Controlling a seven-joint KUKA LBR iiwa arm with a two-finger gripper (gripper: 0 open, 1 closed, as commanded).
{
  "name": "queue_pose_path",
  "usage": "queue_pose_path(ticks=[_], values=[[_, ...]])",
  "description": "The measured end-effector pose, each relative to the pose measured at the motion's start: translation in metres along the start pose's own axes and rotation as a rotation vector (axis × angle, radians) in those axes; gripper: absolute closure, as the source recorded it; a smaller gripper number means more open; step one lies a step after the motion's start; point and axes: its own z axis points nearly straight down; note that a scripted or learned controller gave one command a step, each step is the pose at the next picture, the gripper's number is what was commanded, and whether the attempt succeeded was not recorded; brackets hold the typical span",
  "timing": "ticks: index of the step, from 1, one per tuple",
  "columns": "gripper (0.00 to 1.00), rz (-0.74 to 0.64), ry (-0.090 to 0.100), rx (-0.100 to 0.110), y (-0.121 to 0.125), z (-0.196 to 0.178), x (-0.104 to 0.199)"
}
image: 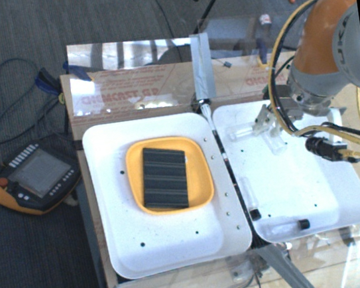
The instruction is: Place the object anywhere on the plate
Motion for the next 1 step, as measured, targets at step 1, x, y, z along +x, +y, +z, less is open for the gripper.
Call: queue_pose_path(ticks=[1], values=[[0.00, 0.000, 0.000, 0.000, 0.0001, -0.0001, 0.0000]])
